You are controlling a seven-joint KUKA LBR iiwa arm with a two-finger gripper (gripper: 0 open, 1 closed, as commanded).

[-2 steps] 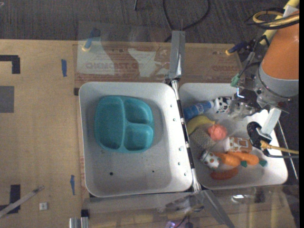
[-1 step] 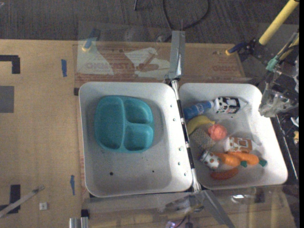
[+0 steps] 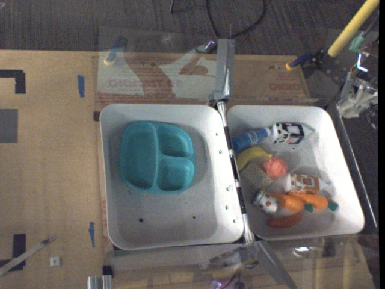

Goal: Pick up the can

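The can (image 3: 264,201) lies in the right bin (image 3: 348,172) — against a carrot (image 3: 301,203).

Teal plate (image 3: 157,156) in left bin (image 3: 114,221); can (image 3: 265,201) among toys, right bin (image 3: 349,221).

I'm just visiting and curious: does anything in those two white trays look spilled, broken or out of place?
Nothing looks spilled or broken. The right bin holds a jumble of toy food lying on its side, including a small can. The left bin holds a teal plate lying flat.
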